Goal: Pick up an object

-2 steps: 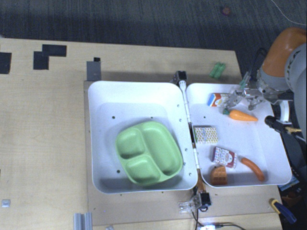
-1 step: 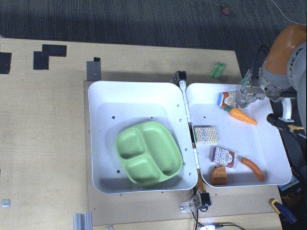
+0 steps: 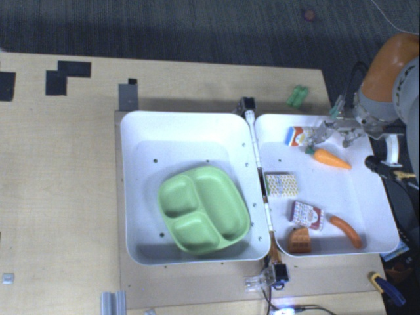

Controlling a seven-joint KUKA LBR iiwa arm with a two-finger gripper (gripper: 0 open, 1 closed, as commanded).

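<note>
Across the bench [image 3: 59, 195], left bin [image 3: 138, 176] bearing the tray [image 3: 203, 209] and right bin [image 3: 367, 195], we see the carrot [image 3: 331, 159] just beneath our gripper [image 3: 323, 136], whose jaws' state we cannot tell; it looks light, stiff, slick, best pinched mid-body.

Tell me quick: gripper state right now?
Gripper: cannot be told; it sits low in the right bin, just above the carrot, with nothing seen in its grasp.

No print on the small packets [image 3: 306, 214] can be read.
</note>
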